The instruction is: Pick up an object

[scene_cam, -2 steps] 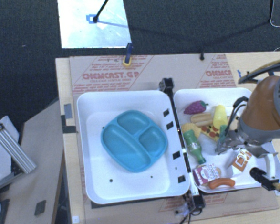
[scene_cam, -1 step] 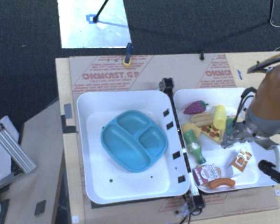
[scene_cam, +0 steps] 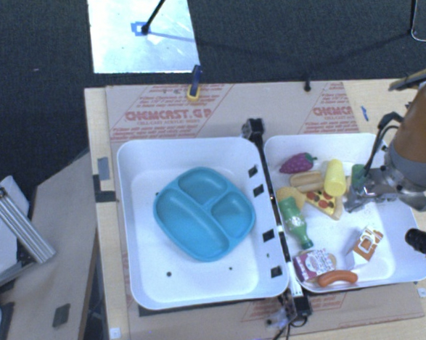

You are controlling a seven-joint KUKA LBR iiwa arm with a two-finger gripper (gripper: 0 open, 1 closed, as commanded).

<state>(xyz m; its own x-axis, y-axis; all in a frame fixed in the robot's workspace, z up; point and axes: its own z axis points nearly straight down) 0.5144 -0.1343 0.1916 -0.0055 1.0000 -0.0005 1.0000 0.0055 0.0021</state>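
Nothing lifted yet, as far as can be judged. Arm (scene_cam: pixel 415 144) is in over the right bin (scene_cam: pixel 405 257), at its 3 o'clock side, w/ the tool (scene_cam: pixel 355 201) low near the toys. Can't tell if the tool is wide or narrow, too small and dark, and nothing is visibly gripped.

Candidate objs all lie in the right bin: yellow bottle (scene_cam: pixel 334 177) at approx 11 o'clock from the tool, pizza slice (scene_cam: pixel 324 203) just beside it at 9, purple grape bunch (scene_cam: pixel 297 163) further up-left, green bottle (scene_cam: pixel 295 224) by the bin's left wall, small carton (scene_cam: pixel 367 243) at 6, snack packet (scene_cam: pixel 314 262) and hot dog (scene_cam: pixel 335 278) at the bottom edge. Left: close on one, lift.

Around: left bin (scene_cam: pixel 141 229) carries a blue divided plate (scene_cam: pixel 203 212), well apart. Toys are packed close at the upper left, so neighbours may crowd a grasp; carton sits more alone. Tabletop (scene_cam: pixel 216 104) bears printed board.
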